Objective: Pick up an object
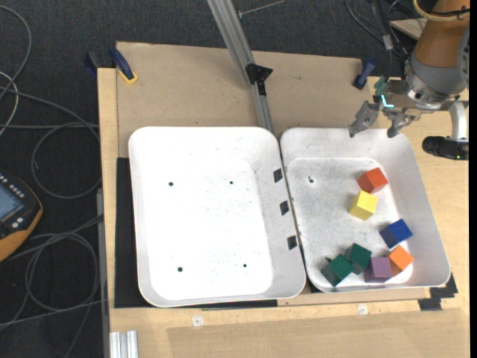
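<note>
Light is even and fairly bright, falling from above with no strong direction. The two white bins read close to overexposed, their floors washed pale so that only dark specks and holes break the surface. Shadows are soft and short, gathering under the bin rims and beside the small blocks. The dark carpet keeps little detail. Focus is moderate, edges slightly soft throughout, with mild grain.
</note>
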Controlling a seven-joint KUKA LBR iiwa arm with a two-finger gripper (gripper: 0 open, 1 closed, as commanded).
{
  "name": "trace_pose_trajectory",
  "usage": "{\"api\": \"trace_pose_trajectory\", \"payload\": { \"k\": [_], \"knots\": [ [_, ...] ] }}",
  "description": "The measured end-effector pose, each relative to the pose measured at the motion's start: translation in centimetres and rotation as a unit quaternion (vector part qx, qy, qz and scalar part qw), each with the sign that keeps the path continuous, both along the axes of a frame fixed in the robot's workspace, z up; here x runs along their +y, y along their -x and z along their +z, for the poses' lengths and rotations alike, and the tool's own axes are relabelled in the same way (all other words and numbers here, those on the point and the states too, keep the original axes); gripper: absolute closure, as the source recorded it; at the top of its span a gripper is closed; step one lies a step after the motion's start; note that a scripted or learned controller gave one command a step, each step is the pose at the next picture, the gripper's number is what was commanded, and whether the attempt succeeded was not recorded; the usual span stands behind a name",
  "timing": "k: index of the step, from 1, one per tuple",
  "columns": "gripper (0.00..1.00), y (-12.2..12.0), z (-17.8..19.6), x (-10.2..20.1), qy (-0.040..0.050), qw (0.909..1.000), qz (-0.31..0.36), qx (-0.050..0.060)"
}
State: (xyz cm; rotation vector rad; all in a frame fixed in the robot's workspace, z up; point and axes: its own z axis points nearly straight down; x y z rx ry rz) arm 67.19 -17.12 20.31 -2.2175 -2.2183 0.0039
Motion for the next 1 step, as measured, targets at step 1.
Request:
{"api": "trace_pose_trajectory", "payload": {
  "k": [1],
  "knots": [
    [0.00,-0.06,0.29,-0.01,0.0011,1.0000,0.000,-0.002]
  ]
}}
